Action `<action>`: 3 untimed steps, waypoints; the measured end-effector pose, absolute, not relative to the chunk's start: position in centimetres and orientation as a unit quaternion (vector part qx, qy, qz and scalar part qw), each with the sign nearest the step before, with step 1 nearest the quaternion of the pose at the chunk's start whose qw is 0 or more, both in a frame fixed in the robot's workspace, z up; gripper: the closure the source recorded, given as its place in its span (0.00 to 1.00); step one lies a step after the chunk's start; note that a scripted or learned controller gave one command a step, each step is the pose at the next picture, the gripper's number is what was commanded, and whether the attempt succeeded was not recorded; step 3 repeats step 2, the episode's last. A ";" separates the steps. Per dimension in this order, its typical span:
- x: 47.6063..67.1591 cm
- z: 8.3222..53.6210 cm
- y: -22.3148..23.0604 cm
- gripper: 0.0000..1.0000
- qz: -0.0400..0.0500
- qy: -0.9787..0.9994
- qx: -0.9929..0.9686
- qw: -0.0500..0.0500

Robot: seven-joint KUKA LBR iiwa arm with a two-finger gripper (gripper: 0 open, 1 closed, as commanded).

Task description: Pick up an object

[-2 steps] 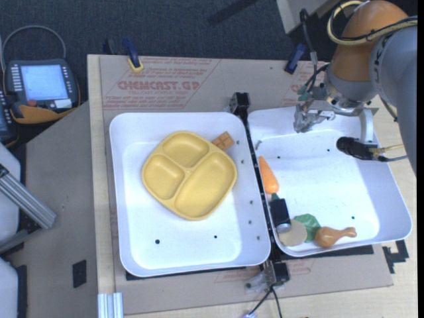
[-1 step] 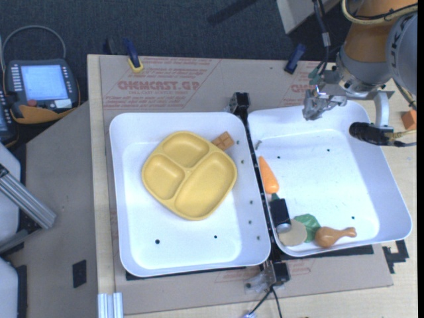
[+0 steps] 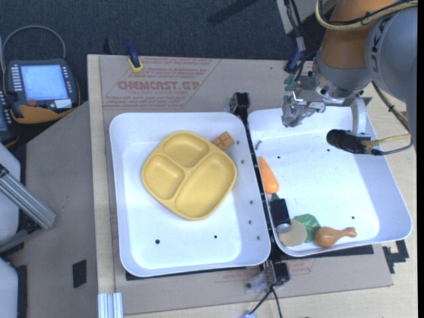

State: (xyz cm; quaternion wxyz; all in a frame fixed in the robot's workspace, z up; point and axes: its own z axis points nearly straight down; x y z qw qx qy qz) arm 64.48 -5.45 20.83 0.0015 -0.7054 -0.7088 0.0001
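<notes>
The surface [image 3: 79, 197] is a pale brown board, lying on a dark blue-grey carpet floor [image 3: 185, 12]. At ten o'clock a handheld control pendant [image 3: 41, 88] with a lit screen rests on the floor.

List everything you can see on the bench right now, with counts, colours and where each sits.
divided plate: 1, yellow, centre of left bin
small block: 1, brown, at the plate's upper right edge, left bin
toy carrot: 1, orange, left side of right bin
black block: 1, black, below the carrot
round disc: 1, beige, lower left corner of right bin
green item: 1, green, beside the disc
toy drumstick: 1, tan-orange, lower edge of right bin
teach pendant: 1, grey, off the bench, far left
claw: 1, grey, above right bin's upper edge
</notes>
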 end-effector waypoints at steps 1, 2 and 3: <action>62.7 22.1 -0.4 1.00 0.000 -0.708 -0.706 0.001; 60.6 21.2 4.1 1.00 0.001 -0.709 -0.706 0.002; 60.6 21.2 4.1 1.00 0.001 -0.709 -0.706 0.002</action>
